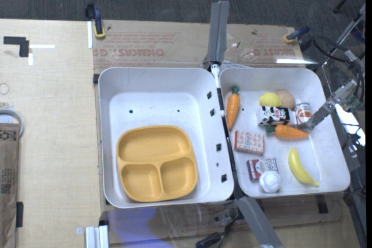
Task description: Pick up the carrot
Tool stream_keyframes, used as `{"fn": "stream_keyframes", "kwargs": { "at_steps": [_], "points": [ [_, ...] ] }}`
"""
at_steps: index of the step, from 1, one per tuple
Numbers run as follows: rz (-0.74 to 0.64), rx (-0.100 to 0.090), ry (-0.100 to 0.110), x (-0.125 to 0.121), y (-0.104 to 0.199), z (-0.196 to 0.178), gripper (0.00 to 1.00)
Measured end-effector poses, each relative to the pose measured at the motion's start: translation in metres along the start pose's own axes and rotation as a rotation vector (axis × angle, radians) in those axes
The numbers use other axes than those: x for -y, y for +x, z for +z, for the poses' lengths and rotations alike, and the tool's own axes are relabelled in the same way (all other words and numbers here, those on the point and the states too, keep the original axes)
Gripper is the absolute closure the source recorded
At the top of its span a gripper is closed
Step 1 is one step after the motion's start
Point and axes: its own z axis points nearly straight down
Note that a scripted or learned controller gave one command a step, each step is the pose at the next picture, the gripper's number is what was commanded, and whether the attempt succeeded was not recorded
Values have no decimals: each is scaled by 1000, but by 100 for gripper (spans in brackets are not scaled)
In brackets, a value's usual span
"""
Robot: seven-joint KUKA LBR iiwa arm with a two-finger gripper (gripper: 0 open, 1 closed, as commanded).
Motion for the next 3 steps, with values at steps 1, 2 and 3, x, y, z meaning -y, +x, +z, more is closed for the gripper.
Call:
{"fn": "stream_keyframes", "kwargs": {
  "at_steps": [1,2,3],
  "points": [
    [-140,0,0,-61,-5,44,0],
    [-228,3,-2,-116,-62,-71,0],
    [-289,0,0,-47,-44,-9,0]
  ]
}}
